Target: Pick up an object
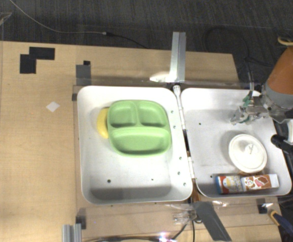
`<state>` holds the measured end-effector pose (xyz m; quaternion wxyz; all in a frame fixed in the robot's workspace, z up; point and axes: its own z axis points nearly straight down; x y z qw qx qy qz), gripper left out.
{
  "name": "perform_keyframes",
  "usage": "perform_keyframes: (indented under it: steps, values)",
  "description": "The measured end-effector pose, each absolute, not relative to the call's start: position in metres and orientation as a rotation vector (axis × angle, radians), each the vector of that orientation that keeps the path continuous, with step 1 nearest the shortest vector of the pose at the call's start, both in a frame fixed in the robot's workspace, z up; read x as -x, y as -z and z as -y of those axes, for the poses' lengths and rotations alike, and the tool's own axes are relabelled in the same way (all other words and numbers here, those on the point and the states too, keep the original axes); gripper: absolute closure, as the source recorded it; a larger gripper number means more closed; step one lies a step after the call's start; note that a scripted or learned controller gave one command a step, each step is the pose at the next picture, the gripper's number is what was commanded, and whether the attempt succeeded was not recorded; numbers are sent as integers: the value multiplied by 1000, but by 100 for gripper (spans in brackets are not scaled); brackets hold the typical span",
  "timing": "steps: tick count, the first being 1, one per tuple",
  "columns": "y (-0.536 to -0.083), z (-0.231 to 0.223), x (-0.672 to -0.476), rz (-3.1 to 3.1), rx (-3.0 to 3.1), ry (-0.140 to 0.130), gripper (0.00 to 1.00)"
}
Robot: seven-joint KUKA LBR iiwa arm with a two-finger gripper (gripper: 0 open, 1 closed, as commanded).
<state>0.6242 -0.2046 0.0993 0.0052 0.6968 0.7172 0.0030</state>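
My gripper [241, 116] hangs over the upper right part of the right bin [207, 135], its fingers spread apart with nothing between them. Below it lies a round white lid or bowl [247, 153], a short way from the fingertips. A long box with a blue end and a red and white label [247, 182] lies along the bin's front edge. In the left bin [93, 175] a green divided tray [138, 127] rests over a yellow object [102, 123], which peeks out at its left side.
A metal post [178, 57] stands behind the seam between the bins. The arm's grey body with the orange band [286, 79] fills the right edge. Cables run over the dark floor behind the bench. Black marks [35, 58] sit on the wooden bench at left.
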Motion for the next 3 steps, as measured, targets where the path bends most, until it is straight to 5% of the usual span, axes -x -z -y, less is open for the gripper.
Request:
perform_keyframes:
  steps: [1,2,3]
  values:
    - [-185,205,-655,-2194,-2238,-6,100]
    - [-184,144,-618,-2232,-2205,-5,100]
    - [-185,59,-611,-2054,-2375,-4,100]
